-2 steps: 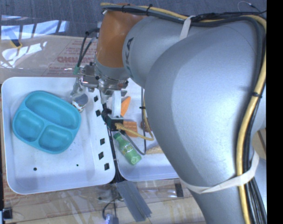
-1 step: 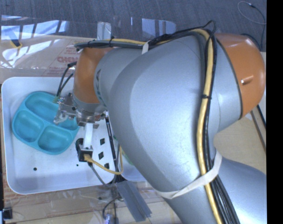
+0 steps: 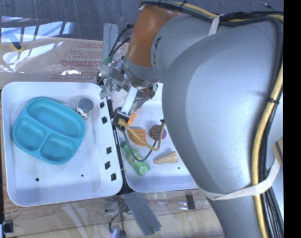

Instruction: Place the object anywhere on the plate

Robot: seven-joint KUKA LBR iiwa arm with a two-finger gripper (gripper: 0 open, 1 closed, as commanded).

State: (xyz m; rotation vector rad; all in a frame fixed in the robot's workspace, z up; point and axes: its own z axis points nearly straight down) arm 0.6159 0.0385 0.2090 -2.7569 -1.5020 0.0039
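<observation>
A light blue plate (image 3: 48, 129) with three compartments lies in the left bin (image 3: 21, 190), with nothing on it. A small grey tin (image 3: 85, 106) stands just off the plate's upper right rim. My gripper (image 3: 132, 107) hangs over the left side of the right bin (image 3: 155, 183), close to the wall between the two bins. A small orange piece (image 3: 132, 117) sits right under its tip; whether it is gripped is hidden. Below it lie an orange-and-tan slice (image 3: 137, 135), a purple round thing (image 3: 155, 131), a green stalk (image 3: 138, 164) and a pale wedge (image 3: 166, 157).
The big grey arm covers most of the right bin and the right of the view. The double wall between the bins (image 3: 112, 148) runs just left of the gripper. Shiny plastic sheet (image 3: 46, 53) lies behind the left bin.
</observation>
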